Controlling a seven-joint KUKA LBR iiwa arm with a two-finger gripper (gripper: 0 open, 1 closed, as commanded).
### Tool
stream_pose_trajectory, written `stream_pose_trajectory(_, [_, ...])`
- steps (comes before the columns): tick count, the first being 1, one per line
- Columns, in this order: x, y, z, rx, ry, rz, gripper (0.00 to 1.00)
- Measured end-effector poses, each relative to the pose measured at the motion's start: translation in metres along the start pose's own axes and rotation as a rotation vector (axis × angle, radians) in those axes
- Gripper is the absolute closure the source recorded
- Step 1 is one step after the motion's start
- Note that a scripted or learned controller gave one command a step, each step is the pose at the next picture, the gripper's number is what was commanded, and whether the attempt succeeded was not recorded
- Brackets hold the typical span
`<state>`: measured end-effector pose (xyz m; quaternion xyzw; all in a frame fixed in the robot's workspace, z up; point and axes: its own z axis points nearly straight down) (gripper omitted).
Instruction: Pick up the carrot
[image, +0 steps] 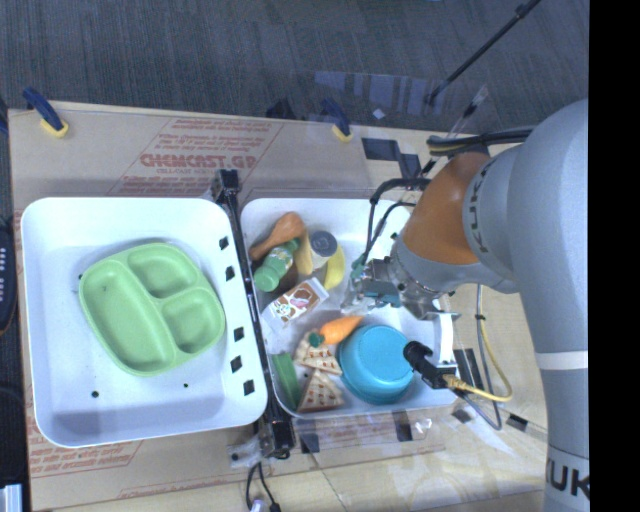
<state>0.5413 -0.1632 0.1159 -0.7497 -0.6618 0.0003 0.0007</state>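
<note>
The carrot (340, 328) is a small orange piece lying in the right bin (262, 215), between a patterned card and a blue bowl (376, 363). My gripper (366, 287) hangs just above and to the right of it, over the bin's middle. The wrist and cables hide the fingertips. Nothing is visibly held.
The right bin also holds a brown drumstick (279, 234), a green bottle (272, 270), a banana (334, 268), a grey can (322, 243), a small card (294, 304) and waffle pieces (318, 372). The left bin (60, 400) holds a green divided plate (152, 306).
</note>
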Motion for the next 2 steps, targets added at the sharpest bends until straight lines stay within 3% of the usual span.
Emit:
stream_pose_trajectory(1, [0.029, -0.026, 0.023, 0.002, -0.001, -0.931, 1.00])
stream_pose_trajectory(2, [0.114, -0.059, -0.078, -0.001, -0.001, -0.795, 1.00])
